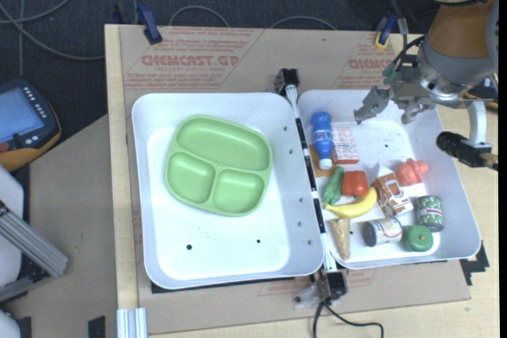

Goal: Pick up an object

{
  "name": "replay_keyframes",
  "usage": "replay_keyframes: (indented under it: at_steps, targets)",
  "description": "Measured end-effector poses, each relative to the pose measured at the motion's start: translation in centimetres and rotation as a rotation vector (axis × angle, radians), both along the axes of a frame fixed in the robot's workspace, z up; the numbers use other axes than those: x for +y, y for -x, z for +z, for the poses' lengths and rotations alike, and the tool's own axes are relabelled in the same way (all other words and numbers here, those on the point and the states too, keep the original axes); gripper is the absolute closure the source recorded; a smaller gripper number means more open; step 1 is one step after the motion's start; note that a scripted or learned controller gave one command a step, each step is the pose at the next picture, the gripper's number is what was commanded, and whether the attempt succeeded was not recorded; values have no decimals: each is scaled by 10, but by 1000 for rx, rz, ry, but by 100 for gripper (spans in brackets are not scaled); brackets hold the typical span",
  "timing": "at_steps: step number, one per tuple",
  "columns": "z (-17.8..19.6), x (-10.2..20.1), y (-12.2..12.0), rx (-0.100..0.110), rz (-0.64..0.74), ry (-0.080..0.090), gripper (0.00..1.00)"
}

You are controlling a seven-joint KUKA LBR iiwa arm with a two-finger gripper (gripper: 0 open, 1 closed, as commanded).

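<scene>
**Remote op:** Logging from the overhead view. I see the pincer [390, 108] above the far part of the right bin [455, 194], hanging off the grey wrist under the orange band. Its two fingers [368, 107] stand spread apart, with bare white bin floor showing between them. Nothing gripped, nothing touched as far as I can tell.

**Bench tech:** Where are the objects?

**Remote op:** All in the right bin, nearer the camera than the pincer. Blue bottle [321, 134] lies along the bin's left wall, with a small red-and-white packet [345, 144] just beside it. Below those: a green pepper [333, 184], a red piece [356, 184], and a banana [355, 205] curving under them. A cone [341, 237] lies near the front corner. To the right, a pinkish-red toy [410, 171], a green can [429, 211], a small jar [382, 232] on its side, and a round green item [418, 238].

**Bench tech:** Left bin?

**Remote op:** The left bin [158, 241] holds a green divided plate [218, 164], three compartments, lying flat. Both bins sit side by side on the worktop [198, 59].
</scene>
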State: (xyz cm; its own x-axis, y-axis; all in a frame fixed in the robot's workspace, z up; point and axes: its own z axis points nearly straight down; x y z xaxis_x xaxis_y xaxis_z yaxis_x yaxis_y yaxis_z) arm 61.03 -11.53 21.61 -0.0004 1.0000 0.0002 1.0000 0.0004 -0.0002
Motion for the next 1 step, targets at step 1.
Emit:
replay_keyframes:
  at_steps: [1]
  targets:
    - [-89, 21, -55, 2, 0, -1, 0]
